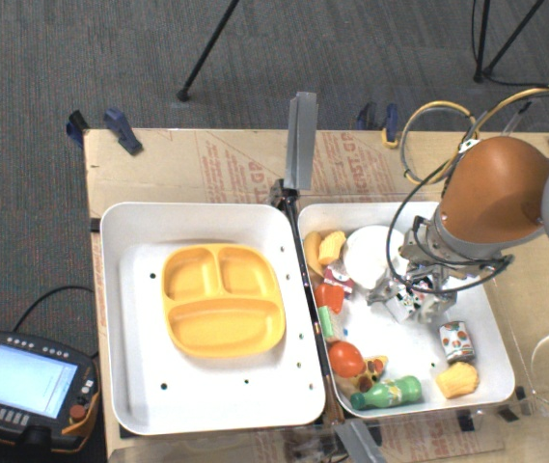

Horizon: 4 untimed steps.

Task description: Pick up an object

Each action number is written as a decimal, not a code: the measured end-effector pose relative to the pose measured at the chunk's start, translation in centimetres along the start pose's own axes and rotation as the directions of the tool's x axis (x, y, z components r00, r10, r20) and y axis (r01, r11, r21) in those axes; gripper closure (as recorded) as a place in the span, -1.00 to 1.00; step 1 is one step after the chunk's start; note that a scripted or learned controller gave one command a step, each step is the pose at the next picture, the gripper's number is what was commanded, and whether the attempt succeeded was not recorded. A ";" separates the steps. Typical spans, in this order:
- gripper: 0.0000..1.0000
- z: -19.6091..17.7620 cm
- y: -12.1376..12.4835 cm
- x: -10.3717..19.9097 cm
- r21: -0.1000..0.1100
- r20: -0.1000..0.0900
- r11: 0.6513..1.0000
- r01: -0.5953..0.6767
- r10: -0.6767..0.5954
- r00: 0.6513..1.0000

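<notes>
My gripper [411, 297] hangs low inside the right bin [502, 360], under the orange wrist band [494, 189]. It sits just right of a white round lid or bowl [367, 252]. Around it lie a yellow banana-like piece [331, 247], a red item [329, 296], a red tomato [345, 358], a green bottle [390, 392], a small printed carton [456, 340] and a yellow wedge [457, 381]. The wrist hides what lies directly beneath the gripper.
The left bin [129, 258] holds a yellow divided plate [223, 298]. A grey post [301, 143] rises at the bins' far junction. Cables [428, 133] loop above the arm. A teach pendant [28, 386] lies on the floor at the lower left.
</notes>
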<state>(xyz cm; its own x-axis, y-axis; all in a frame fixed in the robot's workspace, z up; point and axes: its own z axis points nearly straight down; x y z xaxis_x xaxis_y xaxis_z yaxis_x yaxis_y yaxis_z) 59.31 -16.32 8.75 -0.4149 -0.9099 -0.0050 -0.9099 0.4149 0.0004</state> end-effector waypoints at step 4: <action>-1.00 0.1 -0.3 5.2 -0.002 0.003 0.813 0.583 -0.583 0.813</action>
<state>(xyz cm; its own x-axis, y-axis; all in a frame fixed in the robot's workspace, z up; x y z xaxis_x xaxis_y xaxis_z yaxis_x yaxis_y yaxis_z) 57.42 -21.18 8.66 0.1931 -0.9811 -0.0075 -0.9812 -0.1931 -0.0007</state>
